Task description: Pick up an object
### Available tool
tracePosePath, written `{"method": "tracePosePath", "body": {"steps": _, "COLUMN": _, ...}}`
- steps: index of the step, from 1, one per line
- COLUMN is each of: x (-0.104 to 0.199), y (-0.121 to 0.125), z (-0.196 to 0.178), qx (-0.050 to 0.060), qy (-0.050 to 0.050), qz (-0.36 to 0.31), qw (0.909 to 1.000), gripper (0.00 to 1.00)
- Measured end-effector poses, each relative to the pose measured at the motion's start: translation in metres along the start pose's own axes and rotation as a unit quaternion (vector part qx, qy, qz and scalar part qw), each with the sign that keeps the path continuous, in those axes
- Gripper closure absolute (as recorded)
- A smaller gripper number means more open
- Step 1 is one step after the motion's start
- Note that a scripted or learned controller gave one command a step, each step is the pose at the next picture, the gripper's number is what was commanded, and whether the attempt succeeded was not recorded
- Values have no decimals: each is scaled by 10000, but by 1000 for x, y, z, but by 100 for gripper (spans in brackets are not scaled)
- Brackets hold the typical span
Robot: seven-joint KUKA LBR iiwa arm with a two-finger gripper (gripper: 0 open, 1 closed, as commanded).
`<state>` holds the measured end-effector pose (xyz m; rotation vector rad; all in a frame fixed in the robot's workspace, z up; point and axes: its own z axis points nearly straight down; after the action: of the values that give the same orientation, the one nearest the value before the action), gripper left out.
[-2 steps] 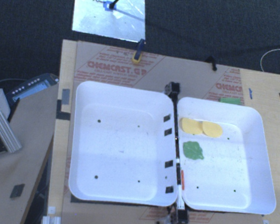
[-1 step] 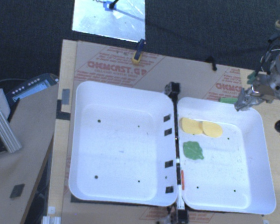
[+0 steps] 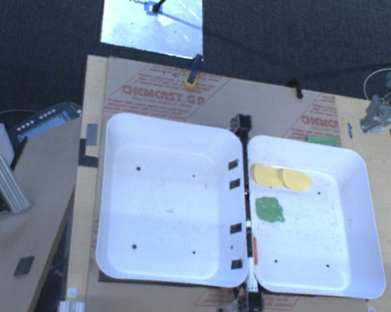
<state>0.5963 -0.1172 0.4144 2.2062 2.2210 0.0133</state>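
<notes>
In the right bin, near its far left corner, lies a flat yellow object shaped like two joined discs. Just in front of it rests a small flat green object. My gripper hangs at the far right of the view, beyond the right bin's back edge and above the bench, well away from both objects. It is small and partly cut off by the frame edge.
The left bin stands beside the right one, with black clips along their shared edge. A cardboard sheet lies under both. A yellow clamp and a shiny metal plate sit at the back.
</notes>
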Motion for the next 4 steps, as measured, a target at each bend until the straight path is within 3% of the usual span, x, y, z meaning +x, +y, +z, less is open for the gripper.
{"method": "tracePosePath", "body": {"steps": 1, "x": -4, "y": -82, "z": -81, "qx": 9, "qy": 1, "qz": 29, "qw": 10000, "gripper": 100}}
{"method": "tracePosePath", "body": {"steps": 2, "x": -14, "y": -109, "z": -115, "qx": 29, "qy": 0, "qz": 31, "qw": 10000, "gripper": 100}}
{"method": "tracePosePath", "body": {"steps": 3, "x": -93, "y": -109, "z": -123, "qx": 42, "qy": -14, "qz": 54, "qw": 10000, "gripper": 100}}
{"method": "tracePosePath", "body": {"steps": 4, "x": -53, "y": -112, "z": 115, "qx": 125, "qy": 30, "qz": 20, "qw": 9999, "gripper": 100}}
